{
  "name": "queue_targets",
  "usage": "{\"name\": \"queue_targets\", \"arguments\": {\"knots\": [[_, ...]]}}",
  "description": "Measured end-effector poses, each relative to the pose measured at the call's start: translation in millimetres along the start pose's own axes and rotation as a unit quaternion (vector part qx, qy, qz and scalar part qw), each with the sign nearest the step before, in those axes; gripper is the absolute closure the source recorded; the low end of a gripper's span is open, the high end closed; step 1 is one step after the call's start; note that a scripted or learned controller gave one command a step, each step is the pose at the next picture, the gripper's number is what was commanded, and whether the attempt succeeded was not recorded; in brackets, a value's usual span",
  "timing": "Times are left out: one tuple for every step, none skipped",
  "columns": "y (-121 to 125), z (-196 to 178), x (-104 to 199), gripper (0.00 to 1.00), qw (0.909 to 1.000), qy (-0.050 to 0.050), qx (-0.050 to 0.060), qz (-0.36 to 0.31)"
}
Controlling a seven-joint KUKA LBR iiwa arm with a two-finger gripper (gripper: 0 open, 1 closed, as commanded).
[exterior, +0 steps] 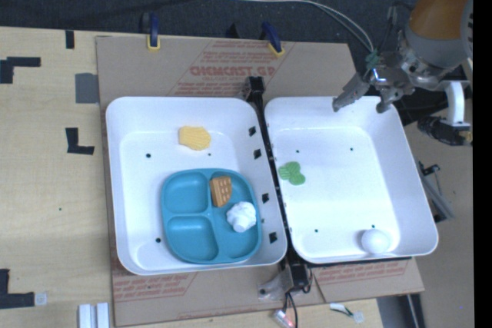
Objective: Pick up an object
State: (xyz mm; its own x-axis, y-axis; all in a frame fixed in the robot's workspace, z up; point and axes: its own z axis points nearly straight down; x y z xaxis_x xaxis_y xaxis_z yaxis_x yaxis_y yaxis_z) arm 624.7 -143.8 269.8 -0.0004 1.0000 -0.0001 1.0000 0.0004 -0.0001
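Two shallow white plastic bins with rounded corners sit side by side on a brown cardboard sheet (pixel 231 61). The right bin (pixel 400 165) lies directly below the gripper (pixel 363 99), whose two dark fingers (pixel 346 97) stand spread apart over that bin's far rim, with nothing between them. The left bin (pixel 127 165) lies well to the left of the fingers. In its near half rests a smooth teal tray (pixel 184 230) with three compartments, far from the fingers. A yellow lumpy piece (pixel 194 137) lies on that bin's floor beyond the tray. A tan waffle-textured block (pixel 221 190) and a white crumpled wad (pixel 241 217) sit in the tray's right compartment. In the right bin, a flat green leafy shape (pixel 291 173) lies below and left of the fingers, and a smooth white ball (pixel 376 240) rests by the near wall, well apart from them.
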Motion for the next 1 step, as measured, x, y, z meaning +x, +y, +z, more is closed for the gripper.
{"name": "queue_targets", "arguments": {"knots": [[0.0,0.1,0.0,0.0,1.0,0.0,0.0,0.0]]}}
